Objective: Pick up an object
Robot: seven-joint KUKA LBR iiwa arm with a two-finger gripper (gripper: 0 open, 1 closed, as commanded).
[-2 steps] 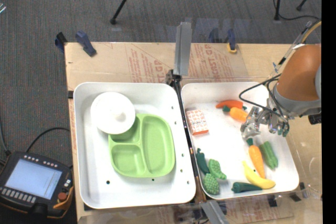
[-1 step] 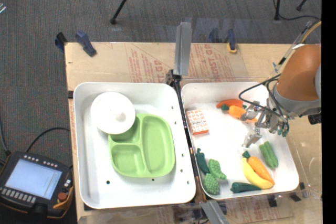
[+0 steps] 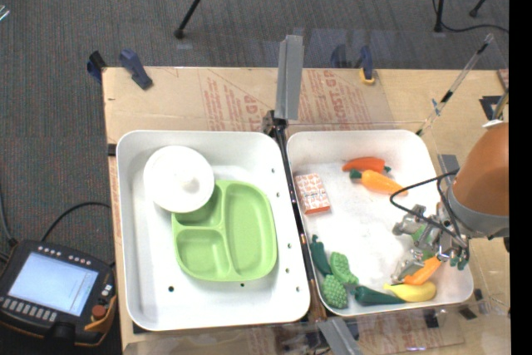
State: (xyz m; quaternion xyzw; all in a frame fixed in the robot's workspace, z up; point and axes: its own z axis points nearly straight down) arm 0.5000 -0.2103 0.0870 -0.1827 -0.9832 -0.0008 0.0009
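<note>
Camera view: claw (image 3: 418, 255) over tapered (orange) carrot (image 3: 426, 269).

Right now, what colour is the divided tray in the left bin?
Light green; the divided tray shows best in the camera view.

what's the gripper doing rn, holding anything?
Gripper: low in the right bin, at a small orange carrot; a hold cannot be told.
</note>
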